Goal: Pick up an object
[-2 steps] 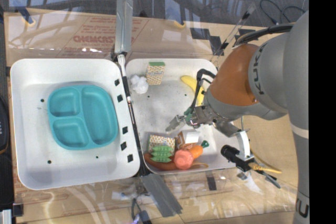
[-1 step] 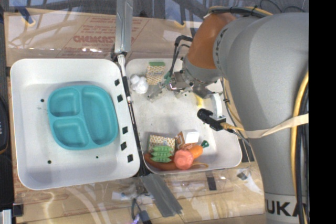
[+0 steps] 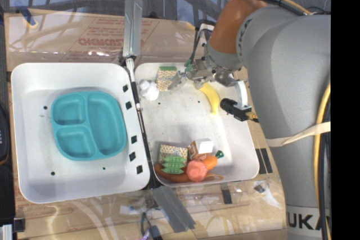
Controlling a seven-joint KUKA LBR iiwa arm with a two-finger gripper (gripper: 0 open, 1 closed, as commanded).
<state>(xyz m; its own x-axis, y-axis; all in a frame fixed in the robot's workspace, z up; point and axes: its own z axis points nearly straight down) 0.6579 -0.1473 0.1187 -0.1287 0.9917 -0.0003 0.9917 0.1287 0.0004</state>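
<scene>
The gripper (image 3: 188,75) hangs low at the far end of the right white bin (image 3: 239,140), just beside a small checked box (image 3: 165,77) and a curved yellow banana (image 3: 212,97). I cannot tell how its tips stand. To do well, it should drop straight onto one thing, then squeeze.
</scene>
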